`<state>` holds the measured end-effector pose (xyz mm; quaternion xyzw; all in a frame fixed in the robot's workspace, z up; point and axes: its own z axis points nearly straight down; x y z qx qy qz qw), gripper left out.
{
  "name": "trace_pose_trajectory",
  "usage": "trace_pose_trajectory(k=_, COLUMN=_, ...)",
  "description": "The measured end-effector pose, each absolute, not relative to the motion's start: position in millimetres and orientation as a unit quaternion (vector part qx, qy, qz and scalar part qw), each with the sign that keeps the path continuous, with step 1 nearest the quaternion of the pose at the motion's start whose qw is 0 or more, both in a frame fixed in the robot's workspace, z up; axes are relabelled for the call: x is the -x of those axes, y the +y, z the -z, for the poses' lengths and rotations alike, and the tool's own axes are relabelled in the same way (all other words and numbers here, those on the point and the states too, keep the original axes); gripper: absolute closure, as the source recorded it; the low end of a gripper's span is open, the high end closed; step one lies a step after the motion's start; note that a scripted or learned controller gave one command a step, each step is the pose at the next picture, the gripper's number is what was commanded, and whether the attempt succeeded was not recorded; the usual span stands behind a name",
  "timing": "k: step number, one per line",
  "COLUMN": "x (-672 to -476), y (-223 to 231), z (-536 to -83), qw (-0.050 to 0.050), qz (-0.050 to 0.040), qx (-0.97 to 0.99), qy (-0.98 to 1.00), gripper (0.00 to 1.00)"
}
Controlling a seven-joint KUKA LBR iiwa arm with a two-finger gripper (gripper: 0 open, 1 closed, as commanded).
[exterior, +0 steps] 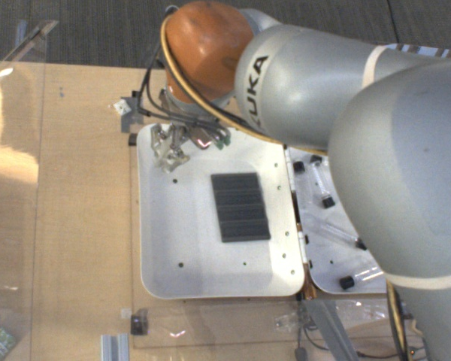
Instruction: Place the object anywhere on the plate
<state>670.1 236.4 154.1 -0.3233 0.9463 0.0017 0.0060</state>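
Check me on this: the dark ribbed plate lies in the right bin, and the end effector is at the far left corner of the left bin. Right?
Not quite. The camera view shows the dark ribbed plate near the middle of the left bin, not the right bin. The end effector is indeed at the left bin's far left corner.

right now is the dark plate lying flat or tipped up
Flat: the dark plate rests face up on the left bin floor.
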Motion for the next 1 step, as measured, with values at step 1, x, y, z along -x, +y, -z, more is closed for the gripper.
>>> trace_pose_trajectory(k=1, x=-670.0, y=232.9, z=-233.3, qw=0.007, qz=-0.0009, qx=0.462, qy=0.887, gripper=1.00)
